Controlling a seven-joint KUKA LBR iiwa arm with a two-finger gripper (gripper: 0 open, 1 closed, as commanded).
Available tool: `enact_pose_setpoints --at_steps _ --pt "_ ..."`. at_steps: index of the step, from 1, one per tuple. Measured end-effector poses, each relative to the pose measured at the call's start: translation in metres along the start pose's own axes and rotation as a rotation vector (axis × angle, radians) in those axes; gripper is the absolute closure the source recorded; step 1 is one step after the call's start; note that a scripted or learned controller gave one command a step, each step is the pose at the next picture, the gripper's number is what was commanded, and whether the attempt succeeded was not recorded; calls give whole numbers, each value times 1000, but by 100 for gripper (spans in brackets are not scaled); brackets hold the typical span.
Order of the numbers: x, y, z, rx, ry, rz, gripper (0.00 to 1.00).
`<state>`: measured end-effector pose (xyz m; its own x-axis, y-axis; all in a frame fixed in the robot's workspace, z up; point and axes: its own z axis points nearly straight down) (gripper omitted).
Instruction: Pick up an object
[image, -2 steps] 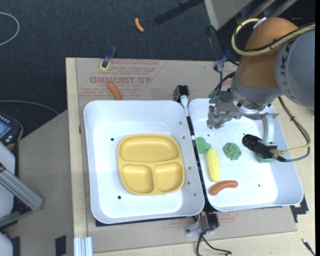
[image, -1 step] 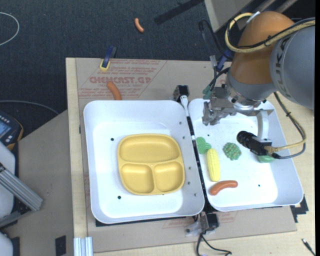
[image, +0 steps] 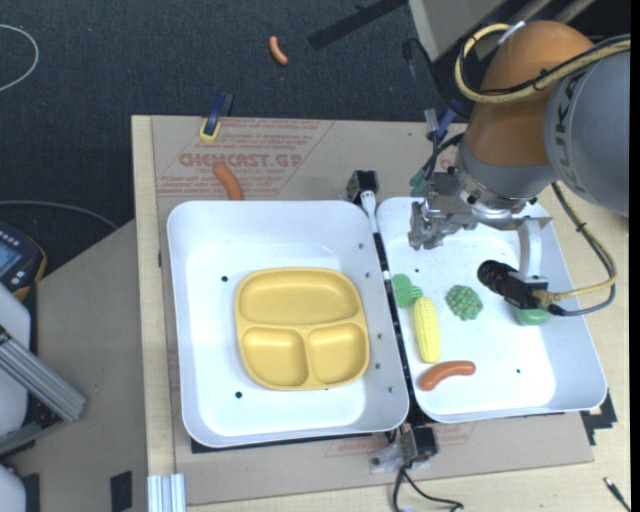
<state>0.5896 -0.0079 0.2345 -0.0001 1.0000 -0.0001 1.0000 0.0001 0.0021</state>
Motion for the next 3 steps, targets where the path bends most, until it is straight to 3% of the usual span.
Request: enact_pose_setpoints --at_steps 1,2,3 --pt "0 4 2 0 0 -1 100" --pt "-10 -10 10 5 0 2 100" --pt "-6 1 0 -1 0 -1 100"
